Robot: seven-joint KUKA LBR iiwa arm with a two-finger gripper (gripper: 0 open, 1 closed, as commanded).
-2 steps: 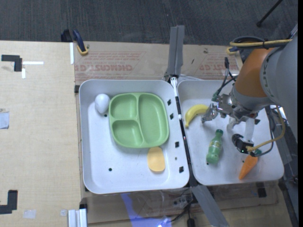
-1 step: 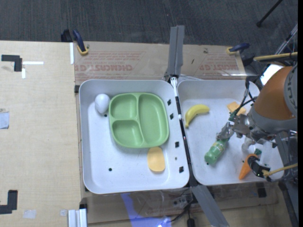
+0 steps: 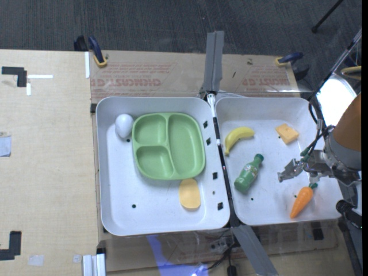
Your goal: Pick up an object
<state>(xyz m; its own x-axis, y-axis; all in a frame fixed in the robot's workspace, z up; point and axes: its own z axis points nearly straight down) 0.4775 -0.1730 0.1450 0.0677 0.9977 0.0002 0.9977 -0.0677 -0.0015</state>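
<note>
Camera view: two shallow white plastic bins sit side by side on the bench. The left bin (image 3: 115, 209) holds a light green three-compartment plate (image 3: 168, 145). A small white egg-shaped object (image 3: 123, 124) touches the plate's upper-left rim, and a flat yellow-orange oval piece (image 3: 190, 194) lies just below the plate's lower edge.

The right bin (image 3: 261, 211) holds a yellow banana (image 3: 237, 137) near its upper left, an orange-yellow cheese-like wedge (image 3: 287, 133) toward the upper right, a green bottle with a dark cap (image 3: 248, 173) lying tilted near the centre, and an orange carrot (image 3: 301, 202) at the lower right.

The grey arm enters from the right. The gripper (image 3: 292, 170) hangs over the right bin, just above the carrot and right of the bottle. Nothing sits between its fingers; whether they are spread or closed I cannot tell.
</note>
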